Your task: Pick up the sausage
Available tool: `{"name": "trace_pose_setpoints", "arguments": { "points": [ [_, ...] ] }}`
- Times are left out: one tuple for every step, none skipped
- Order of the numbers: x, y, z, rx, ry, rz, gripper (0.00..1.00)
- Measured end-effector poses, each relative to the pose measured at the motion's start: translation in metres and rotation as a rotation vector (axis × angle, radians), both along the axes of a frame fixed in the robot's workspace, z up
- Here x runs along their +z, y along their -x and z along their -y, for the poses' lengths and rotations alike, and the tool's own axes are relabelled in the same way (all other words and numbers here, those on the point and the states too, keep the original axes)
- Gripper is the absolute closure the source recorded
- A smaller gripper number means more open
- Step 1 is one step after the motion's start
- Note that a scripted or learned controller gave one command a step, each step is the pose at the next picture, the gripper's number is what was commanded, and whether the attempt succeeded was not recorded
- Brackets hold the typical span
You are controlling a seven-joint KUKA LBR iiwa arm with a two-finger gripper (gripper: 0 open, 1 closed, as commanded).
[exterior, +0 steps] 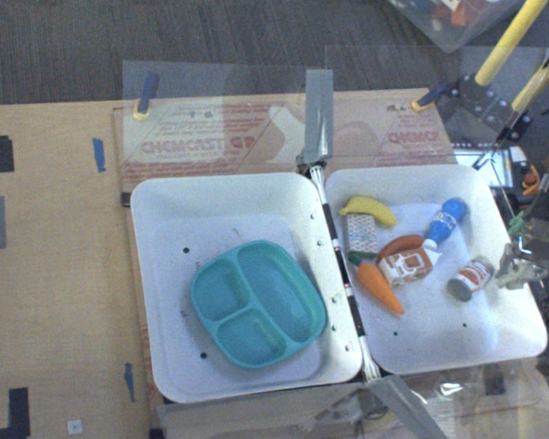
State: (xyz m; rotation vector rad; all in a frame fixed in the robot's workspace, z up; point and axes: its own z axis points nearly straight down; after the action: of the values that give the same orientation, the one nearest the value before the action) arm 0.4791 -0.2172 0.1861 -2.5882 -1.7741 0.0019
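The sausage [402,245] lies in the right bin [467,341] — touching the small carton [411,265]; the gripper [523,268] sits at the frame's right edge — finger state unclear.

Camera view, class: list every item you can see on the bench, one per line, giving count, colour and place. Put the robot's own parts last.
left bin: one, white, left half of the bench
right bin: one, white, beside the left bin
divided plate: one, teal, three compartments, in the left bin
banana: one, yellow, rear left of the right bin
sausage: one, reddish brown, middle of the right bin, behind the small carton
small carton: one, white and red, middle of the right bin
carrot: one, orange, left of the carton
bottle: one, blue and white, rear of the right bin
can: one, red and white, lying on its side at the right
gripper: one, grey, at the right bin's right rim
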Motion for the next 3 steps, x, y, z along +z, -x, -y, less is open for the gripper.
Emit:
{"name": "trace_pose_setpoints", "arguments": {
  "points": [
    [0.030, -0.042, -0.002, 0.011, 0.003, 0.003, 1.00],
    [0.008, -0.022, -0.002, -0.317, 0.002, -0.002, 1.00],
    [-0.009, 0.001, -0.010, -0.622, 0.002, -0.004, 1.00]
  ]
}}
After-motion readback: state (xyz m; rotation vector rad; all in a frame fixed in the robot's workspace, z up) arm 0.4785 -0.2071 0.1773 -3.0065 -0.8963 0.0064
